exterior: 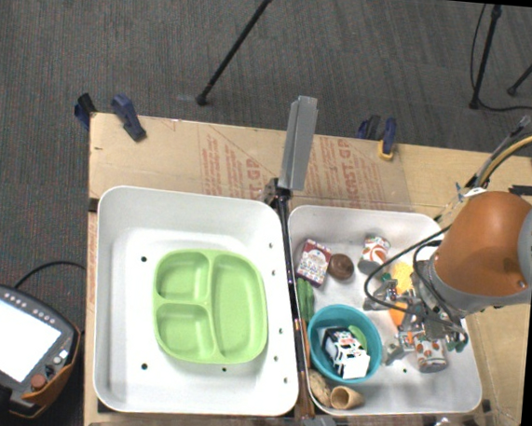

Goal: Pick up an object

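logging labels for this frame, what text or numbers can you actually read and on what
Red print on the cardboard sheet under the bins: it looks like repeated lettering, upside down from this view, too blurred to quote.
Small purple-and-white packet in the right bin: printed front, too small to read.
Can beside it: label unreadable.
Handheld pendant on the floor: screen blank white, no legible text.
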Controlling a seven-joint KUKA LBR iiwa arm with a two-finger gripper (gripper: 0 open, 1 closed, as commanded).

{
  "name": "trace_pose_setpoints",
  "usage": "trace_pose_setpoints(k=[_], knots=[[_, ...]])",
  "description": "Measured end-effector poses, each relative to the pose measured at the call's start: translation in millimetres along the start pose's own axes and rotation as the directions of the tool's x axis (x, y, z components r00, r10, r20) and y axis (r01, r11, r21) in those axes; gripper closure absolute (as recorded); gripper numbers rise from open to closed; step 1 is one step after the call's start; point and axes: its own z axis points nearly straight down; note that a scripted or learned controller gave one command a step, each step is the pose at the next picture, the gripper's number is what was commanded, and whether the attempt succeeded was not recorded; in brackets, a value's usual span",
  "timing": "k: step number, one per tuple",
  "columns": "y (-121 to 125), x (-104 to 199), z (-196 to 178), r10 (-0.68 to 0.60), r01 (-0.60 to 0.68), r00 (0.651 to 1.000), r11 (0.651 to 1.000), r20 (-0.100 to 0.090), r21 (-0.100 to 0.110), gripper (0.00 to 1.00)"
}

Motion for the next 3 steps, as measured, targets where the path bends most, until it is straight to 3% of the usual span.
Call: trace_pose_setpoints(k=[1,2,3], knots=[[-2.4,-1.1,-10.7,-0.002,0.002,1.0,1.0,0.003,0.006,1.0],[-0.6,-1.1,-10.1,-0.004,0.004,1.0,1.0,0.002,0.003,0.0],[-5.9,13.7,3.0,-0.126,0.126,0.992,0.992,-0.004,-0.023,0.0]])
